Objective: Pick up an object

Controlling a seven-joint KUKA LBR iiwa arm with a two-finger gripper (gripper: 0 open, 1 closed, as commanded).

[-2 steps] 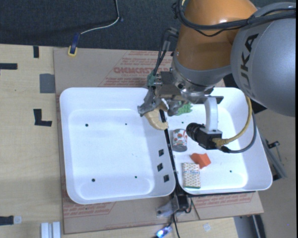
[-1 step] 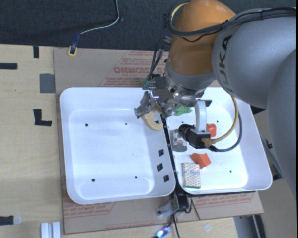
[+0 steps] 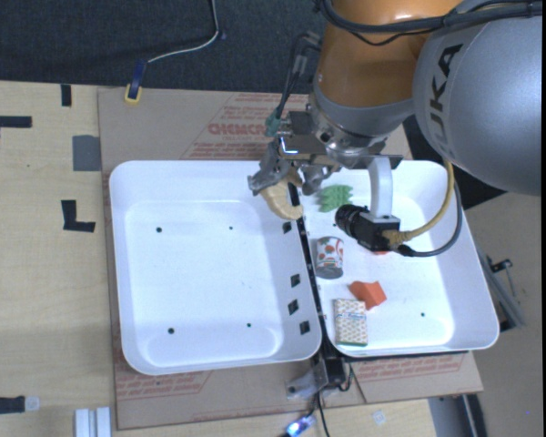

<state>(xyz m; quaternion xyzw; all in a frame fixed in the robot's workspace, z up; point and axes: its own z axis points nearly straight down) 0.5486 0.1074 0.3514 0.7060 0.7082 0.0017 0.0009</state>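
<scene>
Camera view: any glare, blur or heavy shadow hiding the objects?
Camera view: even lighting, soft shadows; glossy highlight on the arm's orange band; right bin white but not blown out; small can, orange piece and box sharp; arm looms large and blocks the bin's upper part.

A tan, rounded object (image 3: 283, 200) sits at the upper end of the divider between the two bins, partly hidden under the arm's wrist. In the right bin (image 3: 437, 330) lie a green leafy piece (image 3: 335, 195) near the top, a small upright can (image 3: 328, 256) with a red-and-white label, an orange wedge (image 3: 369, 293), and a flat pale packet (image 3: 350, 322) closest to the front rim
</scene>
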